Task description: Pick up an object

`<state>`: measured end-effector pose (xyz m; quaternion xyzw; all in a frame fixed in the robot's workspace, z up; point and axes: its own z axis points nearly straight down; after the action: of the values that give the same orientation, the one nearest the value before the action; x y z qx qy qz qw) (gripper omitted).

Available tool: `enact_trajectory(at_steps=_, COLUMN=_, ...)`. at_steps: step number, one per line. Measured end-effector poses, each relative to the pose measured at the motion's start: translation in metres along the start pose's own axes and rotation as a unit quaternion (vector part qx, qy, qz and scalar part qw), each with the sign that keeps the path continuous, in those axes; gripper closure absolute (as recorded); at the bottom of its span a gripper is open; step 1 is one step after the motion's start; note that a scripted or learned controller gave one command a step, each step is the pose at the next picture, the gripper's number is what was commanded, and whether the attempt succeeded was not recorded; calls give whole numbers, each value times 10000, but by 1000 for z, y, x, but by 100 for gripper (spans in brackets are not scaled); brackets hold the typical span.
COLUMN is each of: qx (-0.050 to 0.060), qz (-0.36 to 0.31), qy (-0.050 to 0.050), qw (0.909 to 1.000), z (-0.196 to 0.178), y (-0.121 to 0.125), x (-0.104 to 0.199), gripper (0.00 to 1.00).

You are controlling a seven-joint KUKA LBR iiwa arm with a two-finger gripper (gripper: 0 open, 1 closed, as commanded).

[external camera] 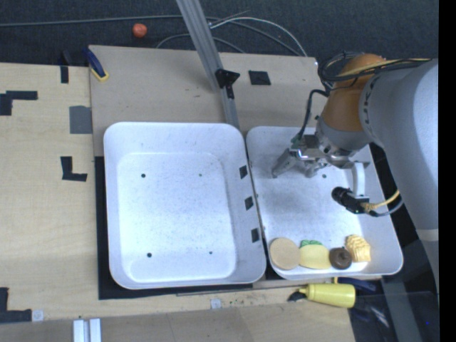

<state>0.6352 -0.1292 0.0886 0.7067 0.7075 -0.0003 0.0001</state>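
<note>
- Presently, far to the claw's left and beyond the bins, a small orange-red ball [140, 29] lies on the dark floor past the bench's back edge.
- Left of the claw, the shallow white left-hand bin [171, 137] sits on the wooden bench [35, 191]; its speckled floor shows only small dark dots.
- Behind and left of the claw, a slanted grey metal bar [203, 38] crosses the board, with a black clip on it.
- The grey two-finger claw [293, 164] hangs over the upper part of the shallow white right-hand bin [285, 201], well apart from the objects; its fingers look splayed, one reaching left and down, and nothing is seen between them.
- Well below the claw, along the near wall of the right-hand bin, the pickable objects lie in a row: a flat tan disc [283, 254], a pale yellow rounded piece with a green top [312, 254], a small dark brown ring [341, 258], and a yellow ridged lump [358, 247].
- Below the claw, just outside the bin's near wall, a yellow cylinder with a black tip [326, 294] lies on the bench.
</note>
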Motion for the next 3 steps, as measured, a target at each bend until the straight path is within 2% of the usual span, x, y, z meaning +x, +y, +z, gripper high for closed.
enact_trajectory(at_steps=1, qx=-8, qz=-1, qy=-3, qw=10000, z=-11, y=0, x=0, gripper=100)
enact_trajectory(at_steps=2, qx=-24, qz=0, qy=0, qw=10000, z=-68, y=8, x=7, gripper=100)
enact_trajectory(at_steps=3, qx=-18, qz=4, qy=-1, qw=10000, z=-114, y=9, x=-2, gripper=100)
